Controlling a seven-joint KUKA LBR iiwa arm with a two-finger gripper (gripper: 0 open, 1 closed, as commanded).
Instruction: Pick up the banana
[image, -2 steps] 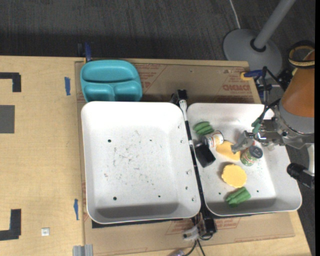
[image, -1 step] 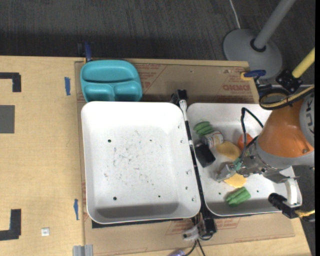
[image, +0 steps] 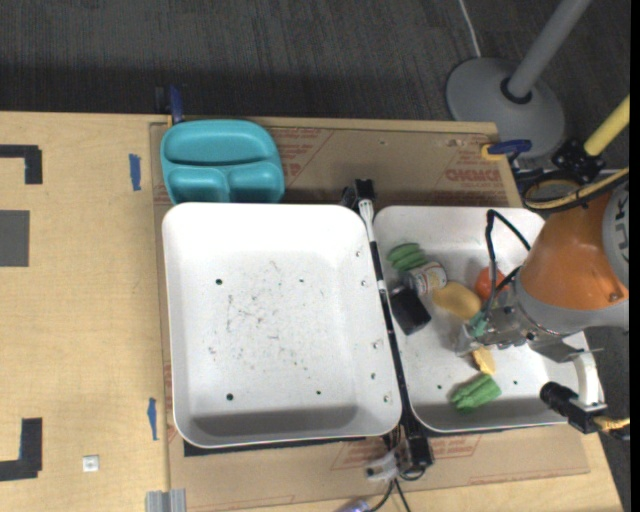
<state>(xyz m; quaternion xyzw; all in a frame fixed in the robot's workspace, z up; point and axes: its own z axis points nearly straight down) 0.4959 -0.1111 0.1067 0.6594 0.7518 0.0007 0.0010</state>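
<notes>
In the right bin (image: 440, 415), a small yellow piece that looks like the banana (image: 483, 361) pokes out just below my gripper (image: 488, 335). The gripper hangs low over the bin's middle right, under the orange band (image: 572, 268) of the arm, and it covers most of the banana. Whether the gripper touches the banana is hidden by the wrist.
Around the gripper lie a rounded yellow object (image: 458, 298), a small jar (image: 430, 277), a black block (image: 410, 310), two green items (image: 405, 255) (image: 476, 393) and an orange-red item (image: 487, 283). The left bin (image: 270, 320) sits alongside. A teal tray (image: 222, 160) stands behind it.
</notes>
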